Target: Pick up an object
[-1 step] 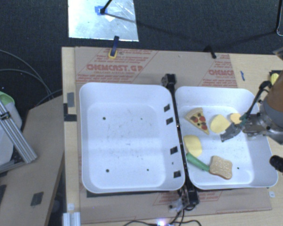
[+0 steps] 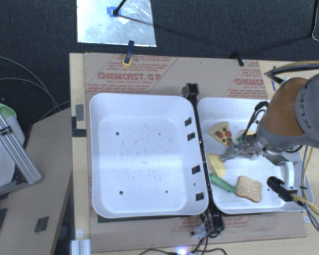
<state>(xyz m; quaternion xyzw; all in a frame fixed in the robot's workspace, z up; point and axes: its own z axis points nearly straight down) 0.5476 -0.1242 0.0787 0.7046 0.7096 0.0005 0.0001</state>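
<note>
Down in the right bin [image 2: 239, 106] the pincer [image 2: 229, 153] hangs low among the toys, reached in from the right under the grey arm [image 2: 287, 126] with its orange band. It sits between the pizza slice [image 2: 221, 132] on its far side and the pale yellow piece [image 2: 217, 165] on its near side, close to both; whether it touches either I cannot tell, and its fingers are too small and blurred to judge as wide, narrow or holding. Any of the toys would serve as the object to pick. All lie in the left part of that bin: a green stick [image 2: 221, 183] just near of the yellow piece, and a toast-like biscuit [image 2: 249, 188] to the right of the stick, by the near wall. Probably the low, slanted approach aims at the yellow piece or the pizza. The left bin [image 2: 143, 158] lies beside it, a dark divider [image 2: 198, 142] between them. Beneath both, the cardboard sheet [image 2: 149, 70] on the counter carries red print reading roughly "CHEMCAST GP", repeated at the far right.
</note>
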